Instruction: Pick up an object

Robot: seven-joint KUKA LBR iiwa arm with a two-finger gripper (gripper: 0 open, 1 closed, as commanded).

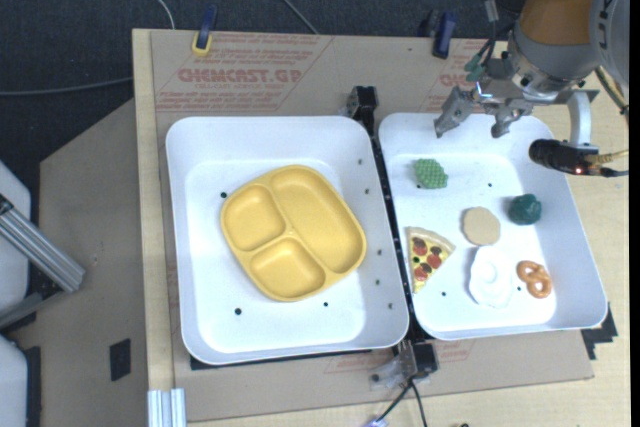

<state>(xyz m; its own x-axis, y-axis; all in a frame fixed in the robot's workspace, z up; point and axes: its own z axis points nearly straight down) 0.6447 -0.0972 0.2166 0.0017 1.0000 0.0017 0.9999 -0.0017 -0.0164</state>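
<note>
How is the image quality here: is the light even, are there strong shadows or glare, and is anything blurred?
In the camera view the light is soft and even; the yellow tray casts only a faint shadow in the left bin. The white bins look bright, near washed out, so the white piece barely stands out. The pincer and the food items look slightly soft.

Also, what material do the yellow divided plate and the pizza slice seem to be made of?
The yellow divided plate looks like moulded plastic with a smooth, slightly glossy finish: even colour, rounded compartment walls, soft highlights. The pizza slice looks like a toy, probably plastic or rubber: flat painted red dots, a matte surface, no real texture. Which of the two it is, the view leaves open.
</note>
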